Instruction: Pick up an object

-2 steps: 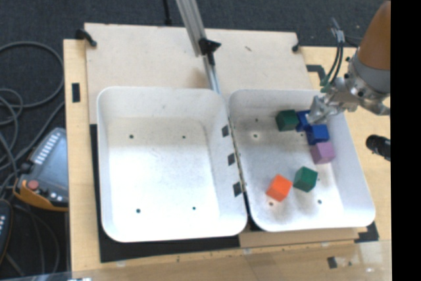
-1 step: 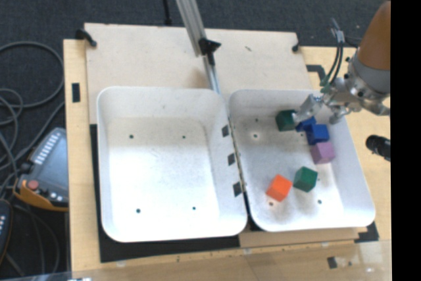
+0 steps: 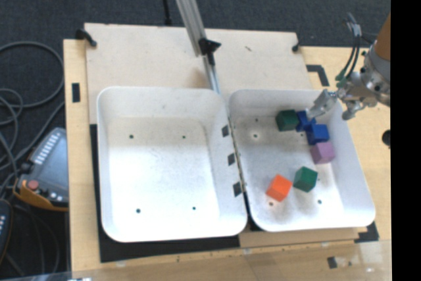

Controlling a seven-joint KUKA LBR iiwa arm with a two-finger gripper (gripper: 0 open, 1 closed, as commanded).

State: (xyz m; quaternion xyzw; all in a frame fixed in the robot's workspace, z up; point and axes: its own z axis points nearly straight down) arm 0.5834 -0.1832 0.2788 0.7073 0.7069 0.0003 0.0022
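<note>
White plastic, two shallow bins side by side on the pale wooden tabletop [image 3: 151, 59], and all the blocks lie in the right bin [image 3: 348, 207]. My fingers [image 3: 332, 105] hang over its upper right part, spread apart with nothing between them; one silver finger slants down toward the blocks, the other sits nearer the bin's right wall. Just below and left of that slanted finger lies a dark blue block [image 3: 313, 127], which looks like two cubes joined, though the view is too coarse for me to be sure. A dark green cube [image 3: 286, 120] touches its left side. A lilac cube [image 3: 322, 153] sits just beneath the blue one. Nearer the front of the bin, a second green cube [image 3: 305, 179] and an orange cube [image 3: 279, 187] rest close together. The left bin [image 3: 105, 141] shows only its speckled floor. An aluminium rail [image 3: 187, 3] slants down to the junction between the bins.
</note>
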